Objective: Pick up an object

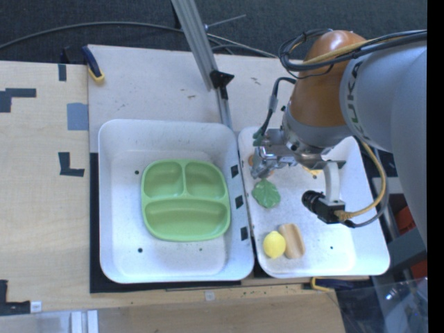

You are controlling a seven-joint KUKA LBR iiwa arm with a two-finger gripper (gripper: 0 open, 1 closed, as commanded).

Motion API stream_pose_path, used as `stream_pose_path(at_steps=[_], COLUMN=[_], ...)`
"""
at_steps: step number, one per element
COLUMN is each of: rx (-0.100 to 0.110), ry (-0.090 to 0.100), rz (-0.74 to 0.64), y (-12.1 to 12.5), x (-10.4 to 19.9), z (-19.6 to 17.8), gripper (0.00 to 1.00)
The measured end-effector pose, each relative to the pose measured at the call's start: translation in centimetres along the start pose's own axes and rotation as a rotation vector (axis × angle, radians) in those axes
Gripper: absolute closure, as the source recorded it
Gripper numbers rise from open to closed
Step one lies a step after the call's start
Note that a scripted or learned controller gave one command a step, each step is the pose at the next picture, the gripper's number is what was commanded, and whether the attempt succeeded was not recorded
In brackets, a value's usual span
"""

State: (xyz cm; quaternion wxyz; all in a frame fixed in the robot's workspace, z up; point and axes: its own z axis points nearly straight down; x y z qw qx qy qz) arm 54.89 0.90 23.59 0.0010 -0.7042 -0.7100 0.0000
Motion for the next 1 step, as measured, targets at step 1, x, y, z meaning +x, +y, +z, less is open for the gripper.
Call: stream_pose_path(at_steps=[1], rx=[-0.001], ry=[0.0], rz=[0.001], y=[1.1], x=[4.77], z=[-0.56], gripper=[1.0])
